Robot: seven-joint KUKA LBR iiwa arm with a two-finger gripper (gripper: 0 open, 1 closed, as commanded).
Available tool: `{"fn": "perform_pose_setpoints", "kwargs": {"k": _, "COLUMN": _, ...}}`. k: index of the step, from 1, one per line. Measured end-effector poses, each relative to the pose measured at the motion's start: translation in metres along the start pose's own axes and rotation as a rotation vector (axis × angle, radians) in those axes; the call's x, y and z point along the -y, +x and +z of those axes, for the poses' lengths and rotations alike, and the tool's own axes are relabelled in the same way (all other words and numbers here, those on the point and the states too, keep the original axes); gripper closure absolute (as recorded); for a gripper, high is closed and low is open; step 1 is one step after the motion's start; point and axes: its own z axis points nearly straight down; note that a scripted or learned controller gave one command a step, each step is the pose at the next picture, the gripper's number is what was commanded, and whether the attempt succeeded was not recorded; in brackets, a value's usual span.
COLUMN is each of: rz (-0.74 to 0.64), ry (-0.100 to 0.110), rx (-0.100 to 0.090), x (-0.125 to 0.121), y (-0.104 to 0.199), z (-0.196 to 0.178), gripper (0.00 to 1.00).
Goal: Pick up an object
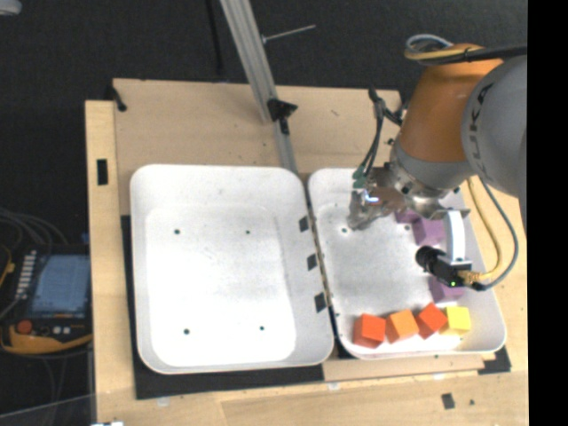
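Note:
My gripper (pixel 362 213) hangs over the upper left part of the right bin (pixel 382 264), under the orange wrist band. Along that bin's front edge lies a row of blocks: a red-orange block (pixel 369 329), an orange block (pixel 402 325), a red block (pixel 432 319) and a yellow block (pixel 459 318). A purple piece (pixel 433 232) lies at the bin's right side, partly hidden by the arm. The gripper is well above and left of the block row and touches none of them.
The left bin (pixel 217 264) lies beside the right one, split by a dark hinge strip (pixel 315 256). A slanted metal pole (pixel 253 56) rises behind the bins. Cables and a black fitting (pixel 439 264) hang off the arm over the right bin.

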Motion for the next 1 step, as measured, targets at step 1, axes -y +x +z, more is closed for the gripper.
{"fn": "perform_pose_setpoints", "kwargs": {"k": 1, "rz": -0.001, "ry": -0.001, "rx": -0.001, "x": -0.0162, "y": 0.0523, "z": 0.0093, "gripper": 1.00}}
